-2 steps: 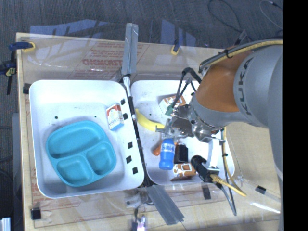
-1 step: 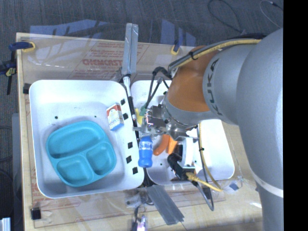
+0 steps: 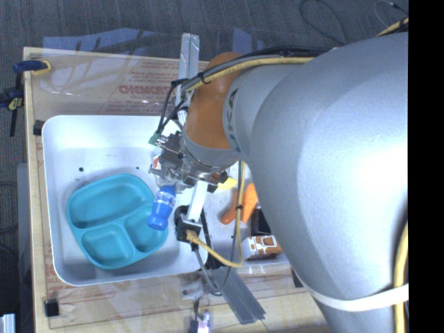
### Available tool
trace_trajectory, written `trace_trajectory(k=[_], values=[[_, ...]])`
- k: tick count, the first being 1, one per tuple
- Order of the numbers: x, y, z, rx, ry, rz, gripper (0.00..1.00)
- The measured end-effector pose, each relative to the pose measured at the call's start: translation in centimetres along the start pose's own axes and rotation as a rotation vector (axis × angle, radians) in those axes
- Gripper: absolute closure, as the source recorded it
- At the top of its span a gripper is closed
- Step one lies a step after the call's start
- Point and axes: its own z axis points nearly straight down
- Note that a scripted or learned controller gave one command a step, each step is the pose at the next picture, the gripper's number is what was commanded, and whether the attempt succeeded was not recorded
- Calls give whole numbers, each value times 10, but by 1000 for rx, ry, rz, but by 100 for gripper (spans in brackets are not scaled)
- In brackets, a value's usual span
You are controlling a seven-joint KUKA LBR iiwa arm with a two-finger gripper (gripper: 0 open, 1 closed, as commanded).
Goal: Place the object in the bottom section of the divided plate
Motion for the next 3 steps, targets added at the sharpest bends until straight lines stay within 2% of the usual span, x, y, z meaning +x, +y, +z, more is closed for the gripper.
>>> trace_trajectory(k=[1, 2, 3], values=[[68, -6, -35, 0, 0, -31, 100], [108, 33, 32, 0, -2, 5, 100], [107, 33, 32, 1, -2, 5, 0]])
